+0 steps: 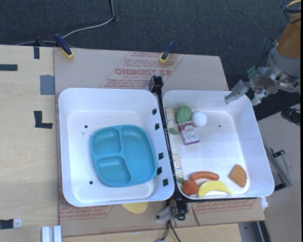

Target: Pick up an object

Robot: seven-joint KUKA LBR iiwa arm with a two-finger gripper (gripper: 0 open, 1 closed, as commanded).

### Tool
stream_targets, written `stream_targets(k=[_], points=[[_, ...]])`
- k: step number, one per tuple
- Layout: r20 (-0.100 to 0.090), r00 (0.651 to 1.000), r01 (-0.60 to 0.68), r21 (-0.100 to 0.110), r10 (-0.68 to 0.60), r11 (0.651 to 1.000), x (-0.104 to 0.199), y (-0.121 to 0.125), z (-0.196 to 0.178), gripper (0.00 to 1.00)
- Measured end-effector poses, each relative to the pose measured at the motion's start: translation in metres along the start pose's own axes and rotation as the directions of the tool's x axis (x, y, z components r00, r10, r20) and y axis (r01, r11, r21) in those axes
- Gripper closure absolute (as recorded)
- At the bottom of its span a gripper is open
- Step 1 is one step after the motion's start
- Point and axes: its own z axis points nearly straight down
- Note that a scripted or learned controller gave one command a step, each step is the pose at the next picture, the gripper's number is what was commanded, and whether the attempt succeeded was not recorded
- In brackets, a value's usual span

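White plastic makes up the two bins, and our toys all sit in the right bin [252, 150]. Our gripper [241, 92] hangs by the far right corner of that bin, just over its rim. We see one grey finger sticking out toward the bin, but we cannot tell if the fingers are spread or pressed together. We see nothing held there.

We think the nearest toys are the white ball [199, 118] and the green ball [184, 114], which touch each other close to the far left corner of the right bin. A little red box [190, 133] lies just beside them, with its long side running from the far edge to the near edge. The sausage [204, 175], banana [215, 188], tomato [190, 187] and bread [238, 175] lie along the near edge, well apart from the gripper. The left bin [73, 105] holds a blue tray [123, 154].

We judge the arm must reach left and down.
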Motion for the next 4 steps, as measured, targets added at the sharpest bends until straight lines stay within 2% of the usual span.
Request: stream_targets(k=[1,2,3,4], points=[[-0.002,1.0,0.001,0.003,-0.001,1.0,0.083,0.02,0.1,0.0],[0.002,1.0,0.0,-0.001,0.0,1.0,0.102,0.023,0.154,0.0],[0.008,1.0,-0.002,-0.001,0.002,1.0,0.105,0.045,0.163,0.0],[0.007,1.0,-0.001,-0.001,0.001,1.0,0.105,0.045,0.163,0.0]])
